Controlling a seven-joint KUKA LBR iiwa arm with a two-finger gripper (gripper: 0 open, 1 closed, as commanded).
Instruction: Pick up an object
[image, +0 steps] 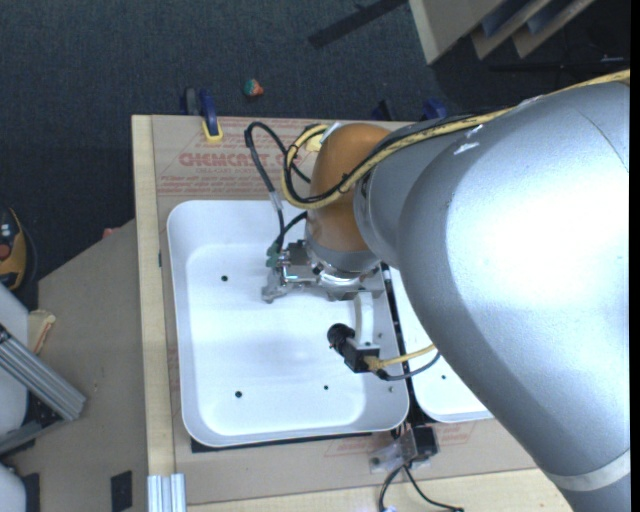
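- Most of the right half of the frame belongs to the grey arm (530, 270), which sweeps in from the lower right and narrows toward the centre, where its orange band (345, 185) sits above the wrist.
- Next in size is the left bin (200, 330), a shallow white tray across the centre-left of the frame; its floor looks bare apart from a few small dark dots.
- Partly covered by the arm, the right bin (450, 400) appears as a white sliver at the lower right of centre.
- Both bins rest on a wooden bench (150, 200) with red lettering along its upper edge.
- Black and yellow cables (275, 165) loop beside the orange band in the upper centre.
- Smallest of all, the gripper (272, 290) hangs low over the upper middle of the left bin, close to the floor or touching it.
- We cannot tell whether it is released or clenched; the metal tip is too small and too foreshortened to read.
- We make out no object to pick: nothing shows at the tip, so the task's thing may be hidden under the wrist or the arm.
- We judge the step in hand to be the descent or the grasp attempt itself.
- The next move, as we see it, calls for closing, then lifting straight up to learn whether anything comes along.
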